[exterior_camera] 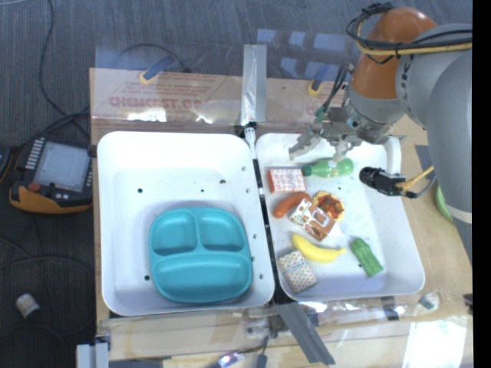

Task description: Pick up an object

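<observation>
Over the right side of the bench the grey arm (437, 90) leans in from the far right corner, its orange band (387, 44) bulging above the wrist and cables looping around the top. The wrist tips down towards the far edge of the right bin (399, 244), and the gripper (321, 142) hangs there with its fingers spread apart, nothing between them, just above the green bottle (330, 168).

The left bin (123, 205) carries a teal divided tray (201, 253) near its front edge. Going down in size through the right bin: a colourful snack packet (318, 215) lies near the middle, with a yellow banana (317, 250) just in front of it. The green bottle lies on its side near the far edge, beside a small red-and-white box (286, 179). A red sausage-shaped piece (291, 203) sits by the left wall, touching the packet. A patterned pouch (296, 271) rests at the front left corner, and a small green cucumber-like piece (367, 256) lies towards the front right.
</observation>
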Available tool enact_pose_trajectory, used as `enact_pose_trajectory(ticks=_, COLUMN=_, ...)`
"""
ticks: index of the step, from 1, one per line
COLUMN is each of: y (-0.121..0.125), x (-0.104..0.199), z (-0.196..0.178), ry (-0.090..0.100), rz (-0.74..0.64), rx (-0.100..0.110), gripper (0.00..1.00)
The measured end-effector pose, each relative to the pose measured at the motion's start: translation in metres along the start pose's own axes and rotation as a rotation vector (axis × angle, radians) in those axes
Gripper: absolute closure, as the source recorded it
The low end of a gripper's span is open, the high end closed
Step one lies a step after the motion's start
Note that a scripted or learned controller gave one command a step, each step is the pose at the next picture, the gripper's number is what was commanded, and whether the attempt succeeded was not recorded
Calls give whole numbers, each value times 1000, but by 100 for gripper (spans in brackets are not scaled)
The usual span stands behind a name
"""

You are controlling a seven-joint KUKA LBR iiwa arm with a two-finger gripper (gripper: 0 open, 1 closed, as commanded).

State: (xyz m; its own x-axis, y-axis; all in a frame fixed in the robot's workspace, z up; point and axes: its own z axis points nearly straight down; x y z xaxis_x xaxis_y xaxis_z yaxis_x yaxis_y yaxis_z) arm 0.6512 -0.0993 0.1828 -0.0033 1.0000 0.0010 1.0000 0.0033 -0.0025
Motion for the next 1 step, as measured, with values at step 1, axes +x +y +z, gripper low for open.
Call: enact_pose_trajectory(ticks=1, y=-7, x=-73, z=86, ry=-3, rz=-185, rx=-15, gripper=0)
